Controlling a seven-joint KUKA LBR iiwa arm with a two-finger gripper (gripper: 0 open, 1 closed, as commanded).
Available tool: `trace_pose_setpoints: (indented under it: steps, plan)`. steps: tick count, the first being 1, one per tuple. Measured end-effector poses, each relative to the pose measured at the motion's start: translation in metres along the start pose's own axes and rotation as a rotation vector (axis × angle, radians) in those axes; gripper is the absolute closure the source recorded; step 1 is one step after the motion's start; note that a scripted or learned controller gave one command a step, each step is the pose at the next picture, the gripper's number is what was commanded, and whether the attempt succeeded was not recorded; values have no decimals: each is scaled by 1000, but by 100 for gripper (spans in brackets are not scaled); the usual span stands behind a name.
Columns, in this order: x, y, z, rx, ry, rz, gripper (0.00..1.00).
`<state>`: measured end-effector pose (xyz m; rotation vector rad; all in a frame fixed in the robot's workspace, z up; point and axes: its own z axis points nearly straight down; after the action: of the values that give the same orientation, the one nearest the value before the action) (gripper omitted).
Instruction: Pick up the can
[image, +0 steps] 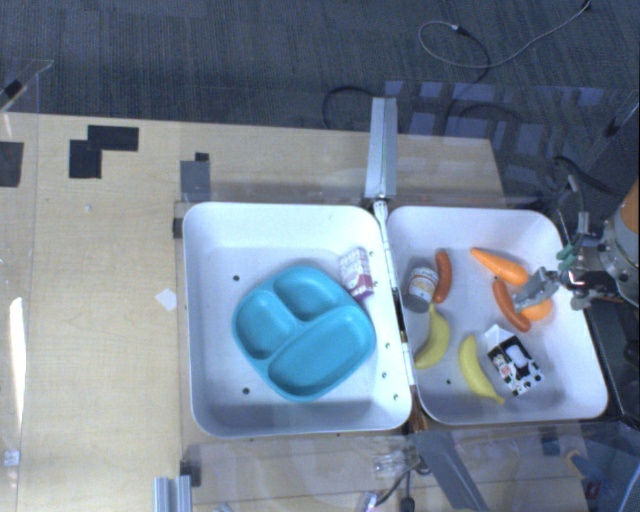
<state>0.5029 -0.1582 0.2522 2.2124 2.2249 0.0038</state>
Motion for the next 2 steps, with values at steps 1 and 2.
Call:
trace_pose_setpoints:
  steps: [1,2]
  plan:
    - [15,-14,133,-2,0,449,0]
    - [45,28,139,3,1,550,0]
